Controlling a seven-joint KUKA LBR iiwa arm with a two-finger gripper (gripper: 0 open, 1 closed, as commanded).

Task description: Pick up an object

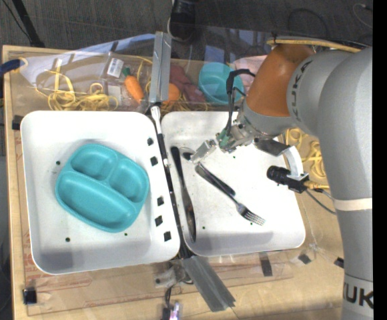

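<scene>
The arm (pixel 327 112) reaches in from the right across the right bin (pixel 283 229), wrist bent down, and the gripper (pixel 210 149) hangs low over that bin's upper left area, just above the handle end of the fork (pixel 230 193); whether its fingers are open or shut I cannot tell from this slant. The fork lies flat on the bin floor, running diagonally, handle up-left, tines down-right, with bare white floor around it. That looks like the target, and doing it well likely means straddling the thin handle squarely and closing right at floor level, since a flat, slim piece of metal slips away easily. A dark utensil (pixel 183 192) lies along the bin's left wall, near enough to get nudged. The left bin (pixel 40 245) holds a teal divided plate (pixel 100 187). Behind the bins, a teal cup (pixel 213 82), a carrot (pixel 133 87) and yellow loops (pixel 70 95) clutter the bench.
</scene>
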